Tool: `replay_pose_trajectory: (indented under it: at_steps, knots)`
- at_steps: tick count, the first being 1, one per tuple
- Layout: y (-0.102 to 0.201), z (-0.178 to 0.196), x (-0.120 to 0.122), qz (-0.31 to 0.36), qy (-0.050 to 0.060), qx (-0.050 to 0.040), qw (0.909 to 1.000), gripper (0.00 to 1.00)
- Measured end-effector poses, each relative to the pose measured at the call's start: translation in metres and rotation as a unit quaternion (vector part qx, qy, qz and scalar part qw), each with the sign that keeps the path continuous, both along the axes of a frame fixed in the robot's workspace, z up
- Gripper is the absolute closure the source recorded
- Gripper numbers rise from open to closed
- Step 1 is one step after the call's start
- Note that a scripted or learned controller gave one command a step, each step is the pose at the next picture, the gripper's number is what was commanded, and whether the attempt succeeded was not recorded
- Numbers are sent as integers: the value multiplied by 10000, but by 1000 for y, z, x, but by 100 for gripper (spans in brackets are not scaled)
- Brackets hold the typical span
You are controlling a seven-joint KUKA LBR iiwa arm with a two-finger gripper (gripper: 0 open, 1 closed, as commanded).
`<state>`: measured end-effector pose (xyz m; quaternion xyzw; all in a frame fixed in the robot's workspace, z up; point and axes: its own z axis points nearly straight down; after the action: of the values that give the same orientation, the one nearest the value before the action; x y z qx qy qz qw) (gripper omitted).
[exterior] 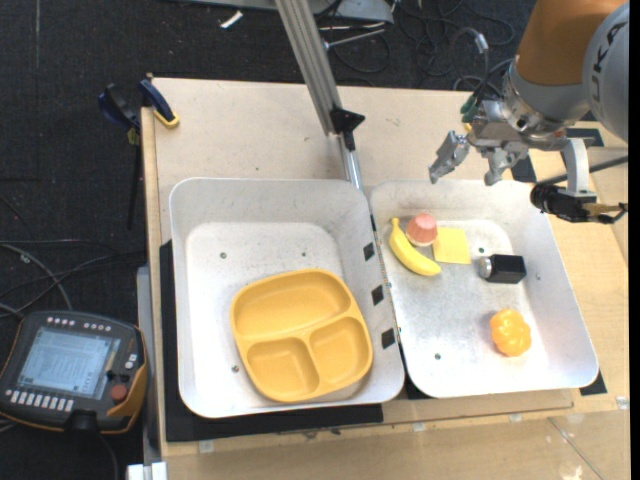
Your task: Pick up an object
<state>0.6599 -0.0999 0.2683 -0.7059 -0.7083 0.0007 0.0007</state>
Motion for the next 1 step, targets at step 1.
replay_pose_trajectory:
  at_steps: [1]
  knots:
    - [0,0,0,1,0,-1,10000,0]
